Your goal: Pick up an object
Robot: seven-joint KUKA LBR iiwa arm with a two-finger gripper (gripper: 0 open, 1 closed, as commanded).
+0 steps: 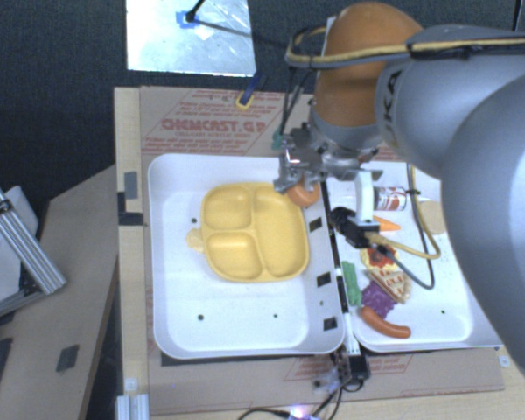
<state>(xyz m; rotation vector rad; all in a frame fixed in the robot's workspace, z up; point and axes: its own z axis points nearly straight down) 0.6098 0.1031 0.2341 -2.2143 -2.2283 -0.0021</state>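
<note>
My hand (299,180) hangs over the back right corner of the left bin (171,322), close to the divide between the two bins. Just under it sits a small orange, rounded piece (304,194), glossy like a toy doughnut or sausage end, lying at the back right corner of the yellow tray (245,233). It touches or nearly touches my fingertips, but I cannot tell whether my fingers are spread or pressed together, nor whether the piece sits between them.

The yellow tray is a pale plastic plate with three compartments, lying flat in the middle of the left bin.

In the right bin (451,322) lie several small toy foods, clustered along its left side: a red and white can (390,199) on its side near the back, an orange carrot-like piece (386,227), a green strip (351,283) by the divide, a slice with red and yellow markings (390,280), a purple bunch (379,299), and a reddish sausage (385,325) at the front. Both bins rest on brown cardboard (210,125) on the bench.
</note>
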